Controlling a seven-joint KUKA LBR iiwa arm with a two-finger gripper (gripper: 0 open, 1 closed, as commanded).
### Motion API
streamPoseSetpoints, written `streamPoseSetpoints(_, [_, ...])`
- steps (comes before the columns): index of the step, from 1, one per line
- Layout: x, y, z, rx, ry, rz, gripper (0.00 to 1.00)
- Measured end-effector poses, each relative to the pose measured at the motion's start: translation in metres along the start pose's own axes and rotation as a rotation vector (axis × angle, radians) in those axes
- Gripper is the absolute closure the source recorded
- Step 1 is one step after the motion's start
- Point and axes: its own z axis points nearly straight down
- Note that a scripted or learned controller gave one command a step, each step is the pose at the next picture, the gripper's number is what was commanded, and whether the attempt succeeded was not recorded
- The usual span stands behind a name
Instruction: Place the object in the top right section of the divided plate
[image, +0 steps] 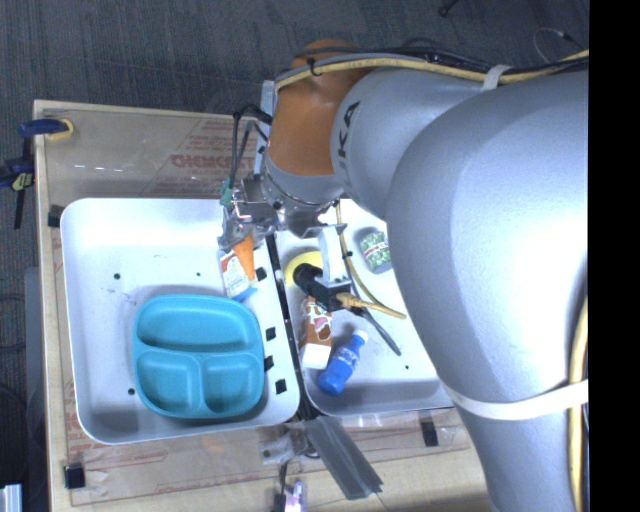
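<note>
Nearest the camera's foot of the bench, the blue divided plate (200, 355) lies flat in the left bin (95, 260), one broad section along its far side and two smaller ones along its near side. Just beyond the plate's far right corner hangs the gripper (240, 232), and below it sits an orange-and-white packet (236, 270), long axis running roughly away from the plate, its near end just off the plate's rim. I judge this packet the object in play; whether the fingers actually clasp it I cannot tell, the wrist hides them. So the coming move turns on a short carry from the packet toward the plate's right-hand far section, which lies just beside it, nearer the camera and slightly left.

Right of the plate, across the dividing wall, the right bin (400, 375) holds a blue bottle (341, 366), a brown packet (317, 328), a yellow roll (301, 270) and, farther off, a green-printed cup (374, 249). None stands between packet and plate.
</note>
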Motion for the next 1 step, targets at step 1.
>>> streamPoseSetpoints(1, [0.0179, 0.0273, 0.012, -0.005, 0.0, -0.107, 1.0])
